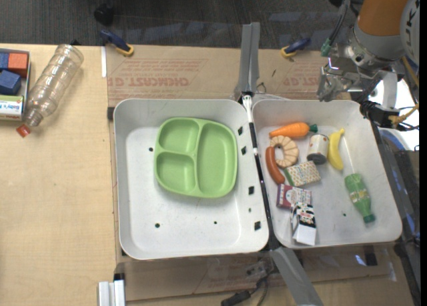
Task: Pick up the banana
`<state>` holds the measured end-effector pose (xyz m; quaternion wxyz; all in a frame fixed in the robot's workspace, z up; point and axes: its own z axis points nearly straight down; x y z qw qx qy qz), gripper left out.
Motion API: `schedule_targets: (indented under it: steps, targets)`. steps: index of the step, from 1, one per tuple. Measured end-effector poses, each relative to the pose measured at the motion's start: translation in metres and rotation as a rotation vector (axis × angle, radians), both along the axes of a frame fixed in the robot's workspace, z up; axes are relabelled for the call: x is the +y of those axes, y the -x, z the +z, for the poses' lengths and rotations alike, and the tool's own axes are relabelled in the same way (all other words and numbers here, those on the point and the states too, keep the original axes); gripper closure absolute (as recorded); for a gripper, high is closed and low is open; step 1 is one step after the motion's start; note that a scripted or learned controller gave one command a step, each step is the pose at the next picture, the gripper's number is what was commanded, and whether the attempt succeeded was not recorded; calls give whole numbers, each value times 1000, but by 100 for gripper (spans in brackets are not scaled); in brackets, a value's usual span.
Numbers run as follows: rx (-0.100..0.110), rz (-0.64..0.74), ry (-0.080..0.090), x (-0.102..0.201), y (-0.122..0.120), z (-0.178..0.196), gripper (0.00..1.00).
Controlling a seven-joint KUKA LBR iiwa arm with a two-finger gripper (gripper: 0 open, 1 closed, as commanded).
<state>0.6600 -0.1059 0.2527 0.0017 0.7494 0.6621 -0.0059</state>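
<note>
So there are two white bins on the desk [60, 165], side by side; the left bin [133, 231] has exactly one thing in it, a green divided plate [197, 158] with three compartments, sitting roughly in the middle.

The right bin [383, 228] is the busy one; one banana [335, 149] lies in the upper right part, running lengthwise top to bottom, just beside a small jar [318, 149] on its left; one carrot [289, 131] sits up near the far wall, one ring-shaped pastry thing [287, 151] below it, one red sausage [273, 165] touching that ring's left side; one green bottle [359, 197] lies below the banana, apart from it; then a flat speckled packet [303, 173] and two small printed packets [298, 206] lower down.

The tool [343, 81] hangs above the far right corner of the right bin, near the banana but clear of it, with nothing in its grasp; can't tell how wide it's spread, too much clutter at the wrist.

Off on the left of the desk: one clear plastic bottle [50, 83] on its side and one box of coloured blocks [13, 81].
</note>
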Motion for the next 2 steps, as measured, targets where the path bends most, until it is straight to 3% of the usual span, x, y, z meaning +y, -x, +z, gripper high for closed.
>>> schedule_targets:
  steps: [2]
  targets:
    - [3, 3, 3, -1, 0, 16, 100]
